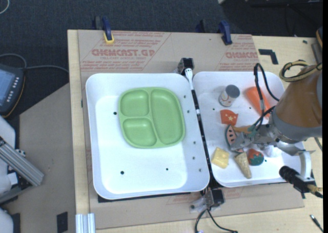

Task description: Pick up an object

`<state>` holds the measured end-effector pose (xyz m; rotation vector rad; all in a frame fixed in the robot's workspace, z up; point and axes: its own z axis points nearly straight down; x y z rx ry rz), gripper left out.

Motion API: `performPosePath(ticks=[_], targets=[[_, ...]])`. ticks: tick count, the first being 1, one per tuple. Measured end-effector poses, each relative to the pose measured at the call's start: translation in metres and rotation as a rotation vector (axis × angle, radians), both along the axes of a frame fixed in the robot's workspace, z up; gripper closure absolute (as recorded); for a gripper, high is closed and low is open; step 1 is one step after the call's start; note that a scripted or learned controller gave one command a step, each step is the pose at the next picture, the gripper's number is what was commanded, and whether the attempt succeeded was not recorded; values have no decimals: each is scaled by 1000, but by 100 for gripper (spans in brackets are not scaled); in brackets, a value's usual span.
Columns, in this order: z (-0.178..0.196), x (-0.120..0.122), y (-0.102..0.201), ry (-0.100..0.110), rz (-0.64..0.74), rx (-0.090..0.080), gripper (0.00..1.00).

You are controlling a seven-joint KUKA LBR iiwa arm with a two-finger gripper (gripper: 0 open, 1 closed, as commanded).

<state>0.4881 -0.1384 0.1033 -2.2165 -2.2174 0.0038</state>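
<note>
Pick not yet achieved, by the look of it: gripper [249, 141] sits low in the right bin [207, 124] at about 4 o'clock, among a watermelon slice [231, 135] and a cone [243, 165] (whether it is open or closed cannot be told). Nothing visibly lifted. Left bin [102, 140] holds a green divided tray [152, 118]; right bin also has a yellow block [221, 157], a red piece [229, 117] and a grey cylinder [230, 92] toward 12 o'clock.

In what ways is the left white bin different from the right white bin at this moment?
The left bin holds one thing, a green divided plate; the right bin holds several small toys, among them a yellow block and a red piece. The gripper is down in the right bin, while nothing reaches into the left bin. Both are shallow, white, with rounded corners, side by side.
</note>
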Motion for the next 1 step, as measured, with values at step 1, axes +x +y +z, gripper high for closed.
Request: performPosePath(ticks=[1], targets=[[-20, 0, 1, -2, 0, 0, 0]])
